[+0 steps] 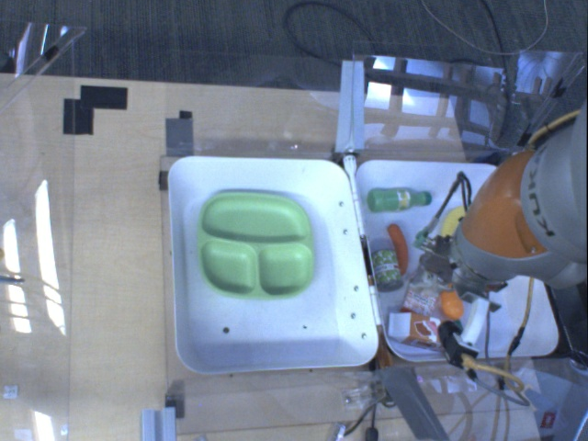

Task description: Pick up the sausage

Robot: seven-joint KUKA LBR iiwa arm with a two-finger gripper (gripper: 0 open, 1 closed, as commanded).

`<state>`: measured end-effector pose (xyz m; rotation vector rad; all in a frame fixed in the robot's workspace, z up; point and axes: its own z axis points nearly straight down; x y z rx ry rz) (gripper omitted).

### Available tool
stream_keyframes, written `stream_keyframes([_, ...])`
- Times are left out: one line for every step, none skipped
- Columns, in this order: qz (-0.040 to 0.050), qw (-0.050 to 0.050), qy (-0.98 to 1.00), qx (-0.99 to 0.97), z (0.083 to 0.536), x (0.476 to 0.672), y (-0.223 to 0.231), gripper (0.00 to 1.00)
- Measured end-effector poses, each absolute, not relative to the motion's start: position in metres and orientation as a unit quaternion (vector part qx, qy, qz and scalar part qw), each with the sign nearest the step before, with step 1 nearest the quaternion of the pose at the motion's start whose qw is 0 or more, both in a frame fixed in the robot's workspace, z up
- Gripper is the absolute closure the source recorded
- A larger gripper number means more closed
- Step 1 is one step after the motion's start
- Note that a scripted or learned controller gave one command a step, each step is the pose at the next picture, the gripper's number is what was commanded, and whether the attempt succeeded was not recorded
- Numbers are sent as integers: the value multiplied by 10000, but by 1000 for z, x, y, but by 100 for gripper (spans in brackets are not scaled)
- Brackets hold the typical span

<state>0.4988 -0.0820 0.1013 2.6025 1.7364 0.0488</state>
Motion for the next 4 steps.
stream_keyframes([184,80,5575,8300,111,502,-81,100])
stream_keyframes([197,86,5596,8285,120,505,-80,100])
stream_keyframes([129,120,6553,7552,104,544,-91,100])
stream_keyframes([219,106,5077,8612,104,543,-87,100])
